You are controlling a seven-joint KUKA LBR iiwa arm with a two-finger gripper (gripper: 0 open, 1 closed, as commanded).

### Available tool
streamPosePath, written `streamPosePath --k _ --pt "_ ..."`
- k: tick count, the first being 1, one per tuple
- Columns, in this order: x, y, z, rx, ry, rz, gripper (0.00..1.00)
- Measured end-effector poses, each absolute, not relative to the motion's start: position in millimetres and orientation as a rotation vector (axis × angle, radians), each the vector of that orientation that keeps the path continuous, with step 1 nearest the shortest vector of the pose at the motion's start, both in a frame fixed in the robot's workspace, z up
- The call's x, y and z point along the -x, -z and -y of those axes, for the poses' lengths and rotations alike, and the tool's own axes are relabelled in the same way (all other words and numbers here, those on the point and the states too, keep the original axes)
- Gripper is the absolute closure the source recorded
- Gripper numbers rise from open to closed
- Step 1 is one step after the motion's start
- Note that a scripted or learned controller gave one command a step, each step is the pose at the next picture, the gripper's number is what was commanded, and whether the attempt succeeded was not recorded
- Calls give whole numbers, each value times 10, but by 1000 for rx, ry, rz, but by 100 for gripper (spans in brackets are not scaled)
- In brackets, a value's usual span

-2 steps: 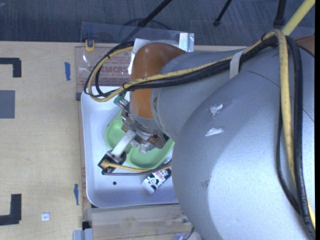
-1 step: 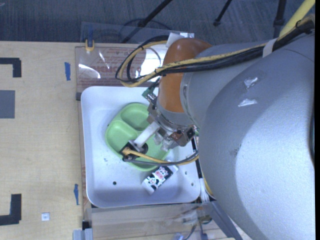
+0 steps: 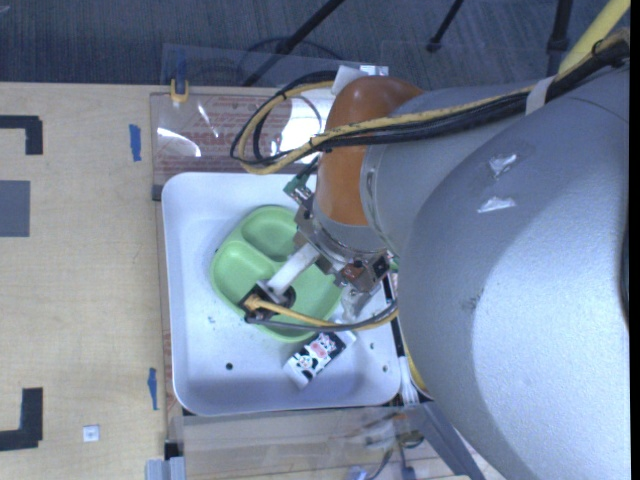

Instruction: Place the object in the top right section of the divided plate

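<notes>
The gripper (image 3: 348, 272) hangs low over the right-hand part of a green plate (image 3: 234, 264), at the end of the grey arm (image 3: 520, 268) with its orange band (image 3: 350, 158). Its body hides its own tip, so I cannot tell whether it is open or closed, and nothing can be seen held in it. At the far left lies the pale wooden bench (image 3: 80, 268), with black marks and short strips of blue tape (image 3: 135, 141) on it. Next comes the white bin (image 3: 190, 298), its floor mostly bare, with a small dark speck (image 3: 229, 367) near the front. The plate sits in the middle of the bin, turned at a slant. Raised ridges divide it into sections, and two of them are in plain view, one towards the back and one at the left; the rest lies under the gripper. Just beside the plate's front rim, on the bin floor and outside the plate, lies a small carton (image 3: 318, 356) printed in black and white. It rests flat on its side, with its long axis running from front left to back right. Its whiter end points towards the bin's front left, and its other end points up towards the gripper. The arm covers everything to the right.
</notes>
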State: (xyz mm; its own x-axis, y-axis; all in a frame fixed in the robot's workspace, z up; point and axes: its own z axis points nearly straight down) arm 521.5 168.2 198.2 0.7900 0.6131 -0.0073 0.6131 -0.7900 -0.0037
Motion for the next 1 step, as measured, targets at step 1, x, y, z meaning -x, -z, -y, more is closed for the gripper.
streamPosePath --k 1 --pt "-5364 -2461 -2012 2924 -6 1152 0"
